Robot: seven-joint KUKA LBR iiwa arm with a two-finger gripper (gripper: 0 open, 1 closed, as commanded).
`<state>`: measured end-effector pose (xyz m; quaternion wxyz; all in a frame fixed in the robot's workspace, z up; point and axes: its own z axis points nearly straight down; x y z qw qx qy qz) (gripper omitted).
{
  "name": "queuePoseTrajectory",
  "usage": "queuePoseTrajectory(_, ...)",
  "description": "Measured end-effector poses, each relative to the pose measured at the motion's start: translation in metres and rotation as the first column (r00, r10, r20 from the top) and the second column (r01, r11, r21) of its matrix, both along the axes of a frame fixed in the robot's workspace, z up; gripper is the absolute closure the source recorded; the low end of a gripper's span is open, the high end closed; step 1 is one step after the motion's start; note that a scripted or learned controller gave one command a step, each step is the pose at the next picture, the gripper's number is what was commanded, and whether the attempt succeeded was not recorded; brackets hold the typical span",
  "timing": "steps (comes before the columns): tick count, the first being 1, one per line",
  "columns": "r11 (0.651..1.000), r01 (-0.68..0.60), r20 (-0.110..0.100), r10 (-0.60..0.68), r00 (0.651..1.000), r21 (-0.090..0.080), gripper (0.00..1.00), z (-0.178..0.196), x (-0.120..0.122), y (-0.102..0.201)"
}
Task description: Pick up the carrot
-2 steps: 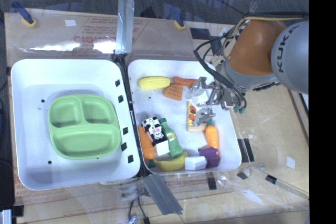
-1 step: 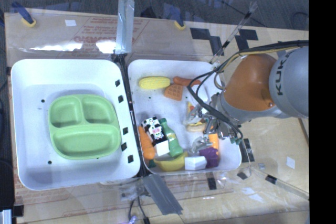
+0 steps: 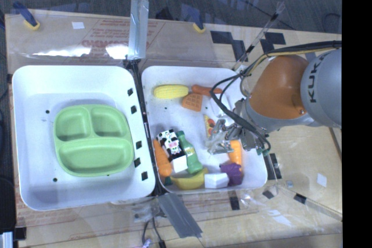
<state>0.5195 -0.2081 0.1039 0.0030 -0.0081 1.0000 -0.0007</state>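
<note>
Bench, two white bins side by side.

Left bin (image 3: 29,125): holds one green divided plate (image 3: 92,139) with three compartments, lying flat near the bin's middle.

Right bin (image 3: 152,78): holds a heap of toy food and small items.
- Corn cob (image 3: 171,91), yellow, at 11 o'clock in the bin, lying lengthwise.
- Orange waffle-textured piece (image 3: 193,103), just beside the corn at its 4 o'clock.
- Small orange item (image 3: 201,89) at 12 o'clock in the bin, beside the corn's right end; kind not clear.
- Carrot (image 3: 162,159), orange, at 8 o'clock in the bin, lying along the left wall, narrow end toward 12 o'clock. Well apart from the gripper.
- Black-and-white cow-patterned toy (image 3: 170,142), just beside the carrot at its 2 o'clock.
- Green bottle (image 3: 189,155), tilted, touching the cow toy's right side.
- Banana (image 3: 187,181), yellow, at 6 o'clock in the bin, under the bottle's base.
- White block (image 3: 216,181), at 5 o'clock, beside the banana.
- Purple item (image 3: 231,171), touching the white block at its 1 o'clock.
- Second orange piece (image 3: 235,151), carrot-like, at 4 o'clock in the bin, just beside the gripper.

Arm: grey with an orange band (image 3: 278,90), entering from 3 o'clock. Gripper (image 3: 218,137) sits low over the right half of the right bin. Whether its tool is spread or pressed together cannot be told; cables and metal parts obscure it.
</note>
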Motion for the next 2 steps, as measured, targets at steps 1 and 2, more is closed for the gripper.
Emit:
queuePoseTrajectory(1,0.999,-0.037,-0.001,0.037,0.999,0.002,1.0,0.038,-0.008,0.048)
queuePoseTrajectory(2,0.969,-0.246,-0.002,0.246,0.969,-0.002,1.0,0.086,-0.019,-0.004)
